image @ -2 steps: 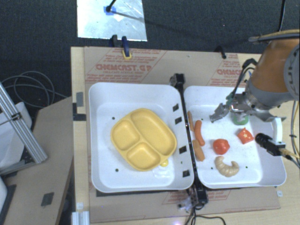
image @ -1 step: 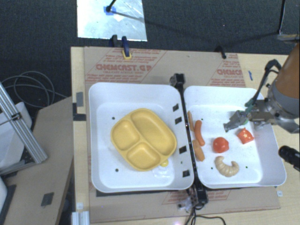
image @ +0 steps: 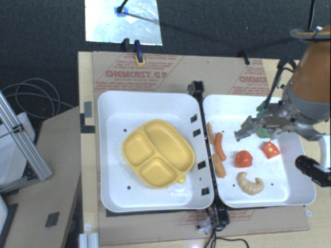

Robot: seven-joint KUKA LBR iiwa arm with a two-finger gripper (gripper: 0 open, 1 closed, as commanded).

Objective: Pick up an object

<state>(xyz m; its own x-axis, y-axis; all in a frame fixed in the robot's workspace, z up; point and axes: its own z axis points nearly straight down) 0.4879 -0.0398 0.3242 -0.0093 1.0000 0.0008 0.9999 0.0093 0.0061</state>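
In the right bin [image: 295,190] lie several toy foods. A red tomato [image: 243,158] sits near the middle, with a red wedge [image: 270,150] to its right and a beige croissant [image: 250,184] in front. Orange sausage-like pieces [image: 219,145] lie along the bin's left wall. My gripper [image: 247,129] hangs low over the middle of the bin, just behind the tomato. A green object [image: 264,132] peeks out from under it, mostly hidden.
The left bin [image: 111,118] holds a yellow divided plate [image: 158,153]. A black divider with clips [image: 202,138] runs between the bins. A black cylinder [image: 313,169] juts in at the right bin's right rim.
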